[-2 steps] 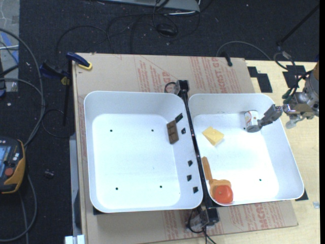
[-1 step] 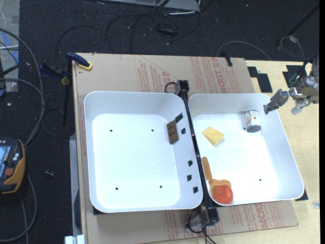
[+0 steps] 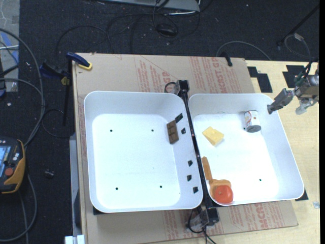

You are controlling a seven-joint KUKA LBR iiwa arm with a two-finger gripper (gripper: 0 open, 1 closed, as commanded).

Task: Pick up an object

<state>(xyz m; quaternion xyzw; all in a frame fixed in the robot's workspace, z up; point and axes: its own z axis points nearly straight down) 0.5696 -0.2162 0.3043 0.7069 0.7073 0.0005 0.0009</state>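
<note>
Right bin (image 3: 228, 103) far corner: gripper (image 3: 288, 107) fingers spread, empty, near small can (image 3: 251, 121).

The pincer (image 3: 290, 104) is small and made of mixed metal. At its left end is a dark grey slanted bar (image 3: 280, 101), and toward its right are pale, silvery-grey blocks (image 3: 309, 91). Just above the pincer is a tangle of thin wires (image 3: 304, 78), greenish and yellowish. Finer detail is too small to tell.

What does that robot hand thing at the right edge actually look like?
The gripper is a small cluster of silver-grey metal pieces with a darker grey part jutting out, and thin wires bunched at its top.
</note>
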